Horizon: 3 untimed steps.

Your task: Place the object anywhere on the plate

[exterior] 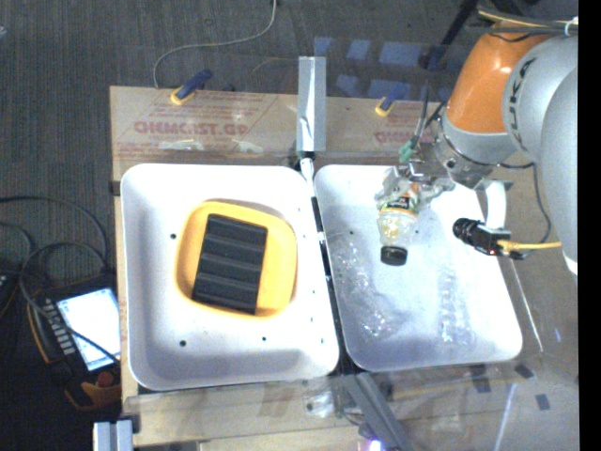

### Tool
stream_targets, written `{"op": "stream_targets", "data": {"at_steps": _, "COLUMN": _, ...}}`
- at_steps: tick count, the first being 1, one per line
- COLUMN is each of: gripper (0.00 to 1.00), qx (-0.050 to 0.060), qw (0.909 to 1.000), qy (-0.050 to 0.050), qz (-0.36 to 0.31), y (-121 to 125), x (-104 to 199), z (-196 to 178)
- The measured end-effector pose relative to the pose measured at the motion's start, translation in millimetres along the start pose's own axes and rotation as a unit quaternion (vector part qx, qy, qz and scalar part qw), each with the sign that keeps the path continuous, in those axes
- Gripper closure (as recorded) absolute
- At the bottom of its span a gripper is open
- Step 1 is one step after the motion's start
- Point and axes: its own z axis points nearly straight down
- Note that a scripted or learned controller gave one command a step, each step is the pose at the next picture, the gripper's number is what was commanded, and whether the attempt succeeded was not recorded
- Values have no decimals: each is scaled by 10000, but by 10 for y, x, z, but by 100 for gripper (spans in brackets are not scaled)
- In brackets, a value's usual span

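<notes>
A yellow plate [282, 242] lies in the left bin [150, 346], and a black ridged block [230, 261] rests on its middle. Over the upper part of the right bin [488, 346] my gripper [406, 198] points downward. A small clear bottle [396, 225] with yellowish contents and a black cap [393, 253] hangs from it, cap end lowest. The bottle's upper end sits between the fingers, which are shut on it. It hangs well to the right of the plate, across the wall between the bins.
Crumpled clear plastic pieces [362, 294] lie on the right bin's floor, with more [453, 313] near its right side. A black cylinder with a yellow cable [474, 233] sticks out from the wrist. A metal post [307, 111] stands behind the bins.
</notes>
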Motion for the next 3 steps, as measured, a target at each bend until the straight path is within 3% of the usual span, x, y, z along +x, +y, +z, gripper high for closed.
{"op": "stream_targets", "data": {"at_steps": 1, "gripper": 100, "qx": -57, "qw": 9967, "qy": -9, "qz": -816, "y": -424, "x": 1062, "z": 77}}
{"op": "stream_targets", "data": {"at_steps": 2, "gripper": 0, "qx": -17, "qw": 9966, "qy": 0, "qz": -823, "y": -442, "x": 1076, "z": 117}}
{"op": "stream_targets", "data": {"at_steps": 3, "gripper": 0, "qx": -4, "qw": 9935, "qy": 18, "qz": -1142, "y": -1064, "x": 752, "z": 129}}
